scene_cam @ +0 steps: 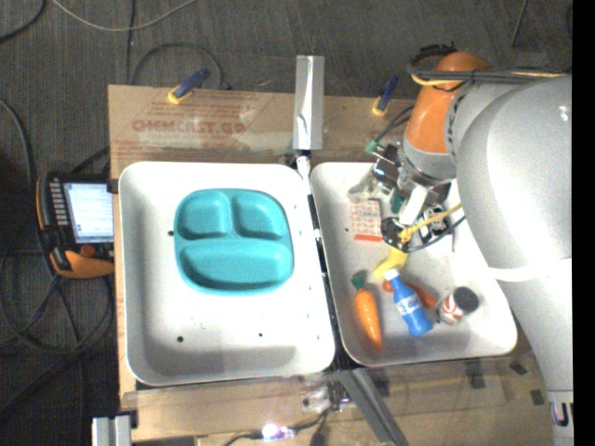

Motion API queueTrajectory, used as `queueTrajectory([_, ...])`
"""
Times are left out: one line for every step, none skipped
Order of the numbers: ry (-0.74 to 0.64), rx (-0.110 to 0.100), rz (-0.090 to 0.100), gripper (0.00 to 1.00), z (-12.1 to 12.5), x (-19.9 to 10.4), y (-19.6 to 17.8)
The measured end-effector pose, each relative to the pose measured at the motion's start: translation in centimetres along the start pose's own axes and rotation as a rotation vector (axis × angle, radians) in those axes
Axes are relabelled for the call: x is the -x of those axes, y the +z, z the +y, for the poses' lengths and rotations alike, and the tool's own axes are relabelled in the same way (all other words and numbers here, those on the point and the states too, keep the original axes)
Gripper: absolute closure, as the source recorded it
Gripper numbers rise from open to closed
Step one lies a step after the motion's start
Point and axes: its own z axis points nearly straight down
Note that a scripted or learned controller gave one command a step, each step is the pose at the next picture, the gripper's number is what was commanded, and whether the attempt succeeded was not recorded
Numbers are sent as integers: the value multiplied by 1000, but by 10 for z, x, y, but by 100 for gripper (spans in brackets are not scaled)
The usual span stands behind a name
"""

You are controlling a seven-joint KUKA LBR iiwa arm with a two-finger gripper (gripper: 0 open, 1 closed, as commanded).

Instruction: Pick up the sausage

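In the right bin point(483, 342), a reddish-orange sausage point(425, 295) lies mostly hidden under a blue bottle point(407, 307); only its end shows to the right of the bottle. My gripper point(381, 186) hangs over the far part of that bin, above a white and red packet point(365, 217). It is well apart from the sausage, which lies nearer the front.
An orange carrot point(368, 316) lies left of the bottle, a yellow piece point(389, 267) just behind it, and a small can point(456, 304) to the right. The left bin point(139, 342) holds a teal divided plate point(234, 241).
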Motion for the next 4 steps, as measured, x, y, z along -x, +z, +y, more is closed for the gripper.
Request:
queueTrajectory([-131, 19, 19, 0, -54, 25, -3])
queueTrajectory([-10, -16, 6, 0, -65, 70, -34])
queueTrajectory([174, -18, 5, 0, -95, 122, -35])
queueTrajectory([385, 2, 30, 0, -99, 145, -4])
